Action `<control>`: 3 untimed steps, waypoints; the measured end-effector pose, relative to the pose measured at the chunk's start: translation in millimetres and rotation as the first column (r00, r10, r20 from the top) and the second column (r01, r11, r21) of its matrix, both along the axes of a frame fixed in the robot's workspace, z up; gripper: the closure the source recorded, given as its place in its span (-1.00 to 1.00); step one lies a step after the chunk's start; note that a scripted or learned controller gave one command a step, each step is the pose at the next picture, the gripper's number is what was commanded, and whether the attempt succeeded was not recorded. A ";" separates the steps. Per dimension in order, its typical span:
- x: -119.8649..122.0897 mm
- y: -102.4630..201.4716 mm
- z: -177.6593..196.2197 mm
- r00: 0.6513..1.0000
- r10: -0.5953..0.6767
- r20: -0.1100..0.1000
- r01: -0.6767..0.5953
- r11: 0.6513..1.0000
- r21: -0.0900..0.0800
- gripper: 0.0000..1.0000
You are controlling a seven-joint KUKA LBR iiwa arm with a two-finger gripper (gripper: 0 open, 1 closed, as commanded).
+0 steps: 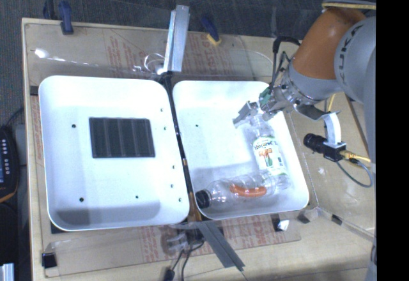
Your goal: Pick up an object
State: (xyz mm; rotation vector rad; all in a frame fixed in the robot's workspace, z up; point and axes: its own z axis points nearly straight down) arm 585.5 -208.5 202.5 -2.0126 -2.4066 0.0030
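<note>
Clear bottle (239, 189) lying along right bin's (211, 101) near wall; second bottle (268, 152) beside it; pincer (259, 109) above, grip state indiscernible.

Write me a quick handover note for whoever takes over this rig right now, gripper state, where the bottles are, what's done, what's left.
Gripper: low over the far part of the right bin, at the top end of the upright-lying clear bottle; nothing visibly held.
Second clear bottle, dark cap, orange inside, lies along the near wall of that bin.
Left bin holds a dark grille.
Done: approach only. Left: grasp and lift one object.
</note>
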 end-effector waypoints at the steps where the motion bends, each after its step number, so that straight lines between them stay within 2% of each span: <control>1: -23.9 -0.7 21.6 0.994 0.111 0.000 -0.111 0.994 0.001 -1.00; 3: -1.6 0.4 -12.1 0.980 0.201 -0.002 -0.201 0.980 0.003 -1.00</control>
